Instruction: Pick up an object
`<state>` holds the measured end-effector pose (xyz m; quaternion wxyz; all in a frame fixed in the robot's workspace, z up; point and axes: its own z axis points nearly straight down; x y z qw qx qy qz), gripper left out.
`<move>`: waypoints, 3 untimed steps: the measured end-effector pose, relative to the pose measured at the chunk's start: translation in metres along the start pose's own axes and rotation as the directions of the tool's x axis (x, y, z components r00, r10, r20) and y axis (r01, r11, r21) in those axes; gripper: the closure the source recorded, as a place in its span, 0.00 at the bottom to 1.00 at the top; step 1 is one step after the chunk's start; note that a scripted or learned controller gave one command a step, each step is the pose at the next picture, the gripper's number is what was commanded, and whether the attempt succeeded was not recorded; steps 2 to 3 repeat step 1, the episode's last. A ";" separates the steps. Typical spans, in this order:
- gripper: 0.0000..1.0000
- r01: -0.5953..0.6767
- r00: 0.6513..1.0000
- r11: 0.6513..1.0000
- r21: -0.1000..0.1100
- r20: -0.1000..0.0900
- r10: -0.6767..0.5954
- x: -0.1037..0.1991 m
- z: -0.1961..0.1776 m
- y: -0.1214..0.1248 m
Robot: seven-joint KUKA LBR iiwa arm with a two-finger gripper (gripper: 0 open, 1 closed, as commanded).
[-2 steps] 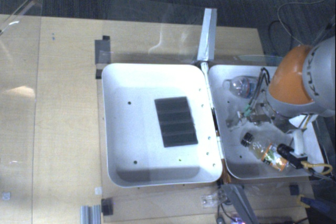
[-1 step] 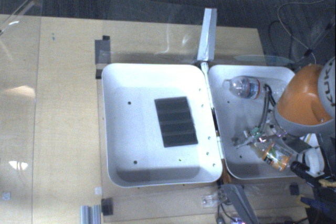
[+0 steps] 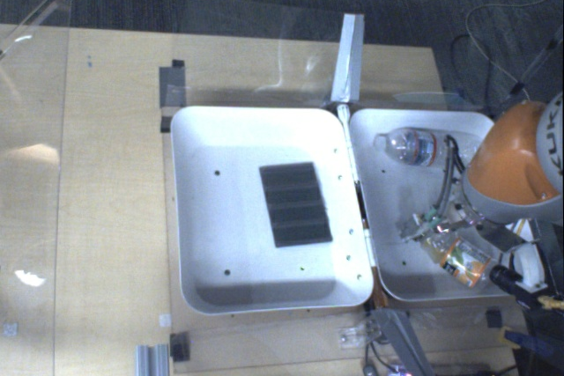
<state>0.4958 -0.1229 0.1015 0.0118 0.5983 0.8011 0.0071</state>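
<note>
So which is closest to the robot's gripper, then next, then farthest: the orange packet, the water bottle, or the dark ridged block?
From the gripper, in the camera view:
1. Orange packet, right bin, just beside it.
2. Water bottle, right bin's far end.
3. Dark ridged block, middle of the left bin.

Brightness: you get even, rather cool overhead light; both white bins [image 3: 264,132] look bright.
Shadows: a soft grey shadow lies along the near inside wall of the left bin.
Glare: you see pale reflections on the clear panel [image 3: 35,154] at left.
Sharpness: the picture is soft; small things under the arm [image 3: 515,163] blur together.
</note>
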 end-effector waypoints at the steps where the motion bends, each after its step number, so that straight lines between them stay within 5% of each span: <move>1: 1.00 0.050 0.999 0.999 0.019 -0.010 -0.050 0.029 -0.083 0.062; 3: 1.00 0.050 0.999 0.999 0.019 -0.010 -0.050 0.029 -0.083 0.062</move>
